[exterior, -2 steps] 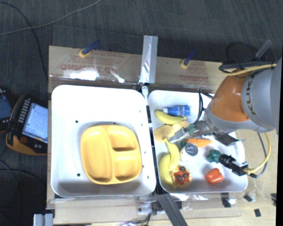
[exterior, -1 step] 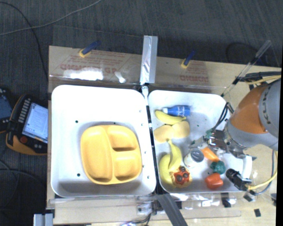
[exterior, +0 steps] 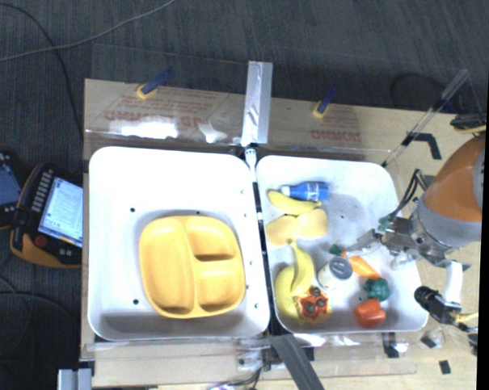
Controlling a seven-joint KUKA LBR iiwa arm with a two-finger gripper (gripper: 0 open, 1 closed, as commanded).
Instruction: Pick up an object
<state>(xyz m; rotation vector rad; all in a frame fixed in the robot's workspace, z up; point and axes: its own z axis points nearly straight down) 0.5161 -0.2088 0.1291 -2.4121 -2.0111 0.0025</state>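
Observation:
The right bin [exterior: 367, 173] holds a blue bottle [exterior: 308, 190], a banana [exterior: 293, 203], a pale yellow piece [exterior: 296, 227], a second banana [exterior: 294, 273], a red and orange patterned item [exterior: 313, 305], a white jar with a grey lid [exterior: 337, 271], an orange carrot [exterior: 363, 266], a small green piece [exterior: 378, 288] and a red fruit [exterior: 370, 312]. My gripper [exterior: 391, 234] sits at that bin's right rim, just above and right of the carrot. Nothing shows in its grasp.
A yellow divided plate [exterior: 193, 265] lies in the left bin [exterior: 115, 184]. A handheld controller [exterior: 49, 218] rests on the floor at far left. Clamps and a metal bar [exterior: 257, 102] stand behind the bins.

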